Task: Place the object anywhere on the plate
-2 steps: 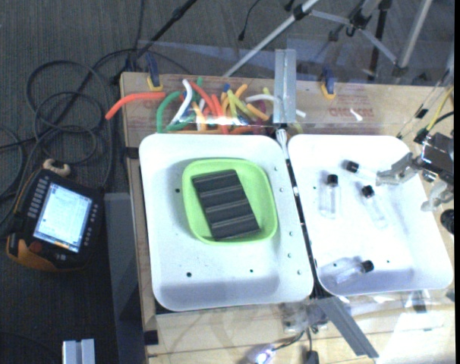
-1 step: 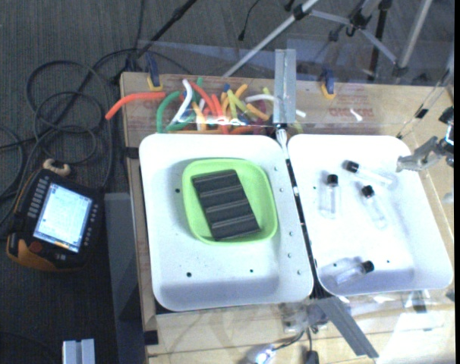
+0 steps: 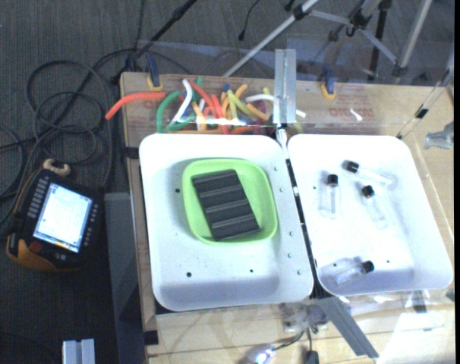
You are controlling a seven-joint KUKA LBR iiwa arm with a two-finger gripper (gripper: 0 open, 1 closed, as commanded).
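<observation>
From my station the counter (image 3: pixel 367 101) carries the two white bins side by side. The left bin (image 3: pixel 215 275) holds the green plate (image 3: pixel 190 184), and the right bin (image 3: pixel 412 241) holds loose glassware. I cannot tell the state of the end effector from this feed, so I will not assume it is either free or loaded. The object I take to be the task's thing is the dark ribbed block (image 3: pixel 225 203). It lies flat on the plate, well inside the green rim and roughly centred. On that reading the placement looks done, and the careful step now is to keep anything coming in from the right high above the plate, so the block is not nudged toward the rim. Its long axis runs from the far side of the plate toward the near side, with the near end leaning a little to the view's right. The grooves cross that axis. In the right bin, four small clear vials with black caps lie apart from one another. One vial (image 3: pixel 331 192) is nearest the divider, a second (image 3: pixel 370 174) and a third (image 3: pixel 372 202) lie mid-bin, and a fourth (image 3: pixel 350 270) sits by the near wall. If one of these were the intended object instead, I would grip it across its short width.
</observation>
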